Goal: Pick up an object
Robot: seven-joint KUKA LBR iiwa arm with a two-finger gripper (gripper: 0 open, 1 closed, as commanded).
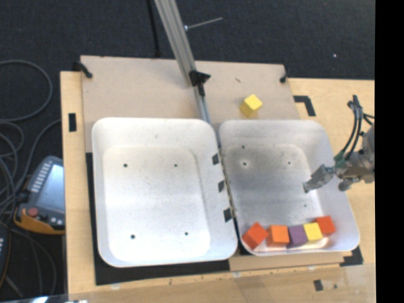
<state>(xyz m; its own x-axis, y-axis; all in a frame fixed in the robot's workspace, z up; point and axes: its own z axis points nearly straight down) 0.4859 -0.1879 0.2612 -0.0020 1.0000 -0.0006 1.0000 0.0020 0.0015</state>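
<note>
1. In my right bin (319, 137) five small blocks sit in a row along the near wall: an orange-red block (255, 234), an orange block (279, 234), a purple block (297, 235), a yellow block (313, 232) and a red block (326, 225), each touching its neighbour.
2. A yellow cube (250, 105) lies alone on the worktop (139, 87), just beyond that bin's far rim.

The bench (158, 87) bears two white bins side by side: the left bin (158, 191) and the right bin (284, 188). A yellow cube (251, 105) lies on the board just behind the right bin
</note>
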